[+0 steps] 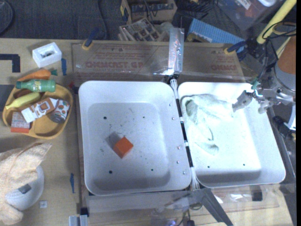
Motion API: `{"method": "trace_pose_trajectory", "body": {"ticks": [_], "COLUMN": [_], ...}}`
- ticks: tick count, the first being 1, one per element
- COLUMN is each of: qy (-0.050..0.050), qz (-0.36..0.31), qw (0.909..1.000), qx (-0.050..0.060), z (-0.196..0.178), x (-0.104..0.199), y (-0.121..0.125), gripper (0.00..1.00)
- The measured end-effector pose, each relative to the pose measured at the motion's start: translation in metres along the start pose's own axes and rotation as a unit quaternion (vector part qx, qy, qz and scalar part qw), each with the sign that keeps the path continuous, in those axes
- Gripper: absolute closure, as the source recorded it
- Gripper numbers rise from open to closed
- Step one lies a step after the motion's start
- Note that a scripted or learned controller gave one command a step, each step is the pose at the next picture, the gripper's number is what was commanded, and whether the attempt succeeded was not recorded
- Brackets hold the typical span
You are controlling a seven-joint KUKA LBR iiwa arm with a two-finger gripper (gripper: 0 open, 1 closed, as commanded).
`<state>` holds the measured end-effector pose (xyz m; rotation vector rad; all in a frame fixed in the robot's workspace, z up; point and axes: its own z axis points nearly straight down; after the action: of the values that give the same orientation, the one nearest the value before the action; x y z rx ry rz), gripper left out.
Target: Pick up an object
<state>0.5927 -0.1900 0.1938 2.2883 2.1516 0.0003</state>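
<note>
An orange block (123,147) lies in the left bin (94,102), a little left of its middle. A crumpled pale cloth (203,119) with a greenish tinge is spread across the left half of the right bin (263,159). My gripper (250,102) hangs over the right bin's upper right part, just right of the cloth's top edge. Its two fingers (239,101) stand spread apart and open, with nothing between them. The grey arm with its orange band (288,55) comes in from the right edge.
A yellow bowl (47,128) of toy food and packets sits left of the bins. A white box (47,54) is above it, and a beige cloth (21,166) below. Clear plastic sheeting (141,62) and cables lie behind the bins.
</note>
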Motion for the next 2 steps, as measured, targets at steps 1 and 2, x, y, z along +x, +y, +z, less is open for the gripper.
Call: {"method": "trace_pose_trajectory", "body": {"ticks": [1, 2], "qy": [0.0, 0.0], "qz": [0.022, -0.05], "qw": [0.9997, 0.9988], "qx": [0.001, -0.004], "z": [0.044, 0.104], "x": [0.069, 0.074], "y": [-0.037, -0.045], "gripper": [0.0, 0.0]}}
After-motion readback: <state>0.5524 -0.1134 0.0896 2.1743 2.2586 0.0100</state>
